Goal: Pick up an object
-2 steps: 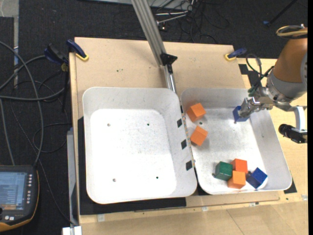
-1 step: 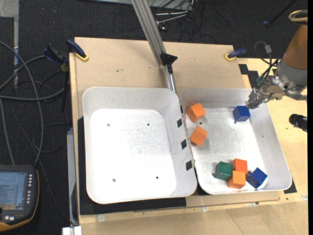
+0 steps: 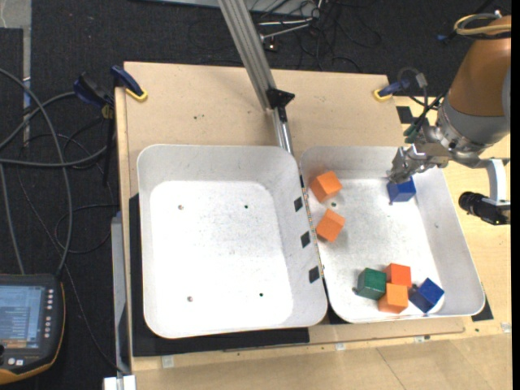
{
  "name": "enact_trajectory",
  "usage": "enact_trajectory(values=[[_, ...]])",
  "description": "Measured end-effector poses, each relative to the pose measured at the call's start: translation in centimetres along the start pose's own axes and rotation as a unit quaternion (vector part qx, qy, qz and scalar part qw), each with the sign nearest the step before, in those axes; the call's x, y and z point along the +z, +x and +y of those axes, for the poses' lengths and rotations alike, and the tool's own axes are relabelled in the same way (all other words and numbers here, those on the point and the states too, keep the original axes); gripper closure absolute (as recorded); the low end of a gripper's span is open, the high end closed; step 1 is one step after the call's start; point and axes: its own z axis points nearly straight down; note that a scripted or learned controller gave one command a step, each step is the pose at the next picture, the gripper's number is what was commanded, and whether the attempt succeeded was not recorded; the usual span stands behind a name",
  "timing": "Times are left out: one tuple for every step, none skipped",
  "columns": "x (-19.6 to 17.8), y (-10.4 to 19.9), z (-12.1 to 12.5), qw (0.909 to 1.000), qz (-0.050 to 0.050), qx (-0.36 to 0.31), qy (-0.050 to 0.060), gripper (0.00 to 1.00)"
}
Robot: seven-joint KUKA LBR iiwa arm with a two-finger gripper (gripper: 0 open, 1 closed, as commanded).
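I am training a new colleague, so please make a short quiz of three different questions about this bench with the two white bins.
1. True or false: all the blocks lie in the right bin.
2. Which block is directly under the pincer? A) green block B) blue block C) orange block
3. How many orange blocks are there?

Key:
1. True.
2. B, the blue block near the bin's far edge; whether it is gripped cannot be told.
3. Four: two near the left bin, two beside the green block.

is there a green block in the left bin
No, the green block sits in the right bin, near its front edge beside orange blocks.
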Motion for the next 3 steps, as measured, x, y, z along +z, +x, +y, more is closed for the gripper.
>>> enact_trajectory(values=[[0.1, 4.5, -0.4, 1.0000, 0.000, 0.000, 0.001, 1.00], [-1.0, 9.8, -2.1, 1.0000, 0.000, 0.000, 0.001, 1.00], [-0.3, 14.6, -3.6, 1.0000, 0.000, 0.000, 0.002, 1.00]])
